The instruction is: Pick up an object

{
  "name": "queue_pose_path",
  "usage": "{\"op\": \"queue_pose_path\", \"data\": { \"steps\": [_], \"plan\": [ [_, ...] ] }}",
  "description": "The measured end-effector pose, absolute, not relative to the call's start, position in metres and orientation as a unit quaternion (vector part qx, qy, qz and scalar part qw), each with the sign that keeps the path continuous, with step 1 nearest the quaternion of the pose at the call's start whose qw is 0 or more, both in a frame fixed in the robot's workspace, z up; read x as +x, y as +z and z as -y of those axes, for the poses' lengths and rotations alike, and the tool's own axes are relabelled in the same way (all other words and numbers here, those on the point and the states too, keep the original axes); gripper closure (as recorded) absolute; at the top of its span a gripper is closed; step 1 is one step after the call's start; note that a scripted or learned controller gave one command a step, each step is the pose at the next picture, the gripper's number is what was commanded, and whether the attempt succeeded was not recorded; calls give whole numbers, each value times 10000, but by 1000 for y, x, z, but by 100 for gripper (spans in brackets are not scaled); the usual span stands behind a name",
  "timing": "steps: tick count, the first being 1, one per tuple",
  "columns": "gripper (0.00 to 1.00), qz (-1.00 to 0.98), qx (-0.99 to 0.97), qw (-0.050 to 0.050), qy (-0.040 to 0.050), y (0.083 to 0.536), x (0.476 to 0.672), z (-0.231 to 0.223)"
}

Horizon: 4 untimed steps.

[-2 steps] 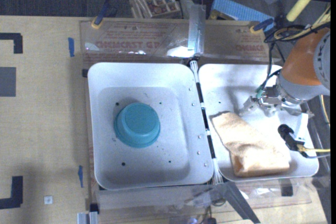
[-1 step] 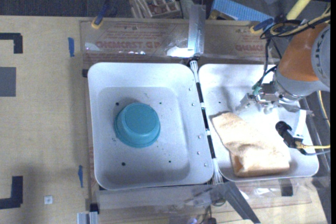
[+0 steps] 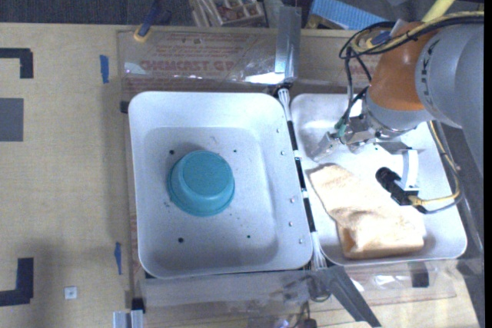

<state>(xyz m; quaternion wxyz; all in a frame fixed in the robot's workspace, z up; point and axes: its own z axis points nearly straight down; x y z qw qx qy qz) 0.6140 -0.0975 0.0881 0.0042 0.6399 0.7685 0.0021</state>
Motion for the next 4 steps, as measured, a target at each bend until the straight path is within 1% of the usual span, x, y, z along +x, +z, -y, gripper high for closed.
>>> {"op": "queue_pose_path", "data": {
  "steps": [1,2,3,4],
  "plan": [
    [0,-7003,7139,18,4,150,613,140],
    [0,-6983,7158,22,2,183,631,220],
    [0,-6774,7356,-4,-1,191,546,155],
    [0,-5722,8201,21,3,212,606,153]
  ]
}}
